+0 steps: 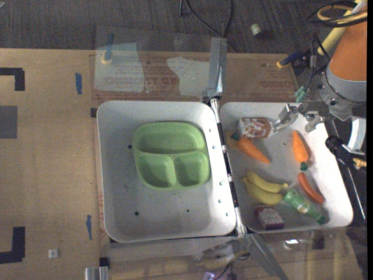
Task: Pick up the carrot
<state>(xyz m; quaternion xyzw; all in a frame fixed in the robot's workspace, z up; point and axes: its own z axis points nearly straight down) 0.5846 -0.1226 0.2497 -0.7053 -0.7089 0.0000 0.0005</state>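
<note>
We see two carrots in the right bin point(344, 214). One carrot point(252, 149) lies at the bin's upper left, its long axis slanting from the green stem end at the upper left to the orange tip at the lower right. The second carrot point(300, 147) lies toward the upper right of the bin, nearly upright in the frame, with its green end at the bottom.

The gripper point(289, 114) hangs over the bin's top edge, reaching in from the right. Its fingers look slightly parted with nothing between them; they sit just beside a small carton point(254, 127) with red print, and we cannot tell whether they touch it.

Counting the rest in the right bin: one bunch of two bananas point(263, 189), one orange-red sausage-shaped piece point(310, 188), one green bottle point(303, 206), one small dark red box point(268, 217).

The left bin point(113, 174) holds one green divided plate point(171, 154) with three compartments.
</note>
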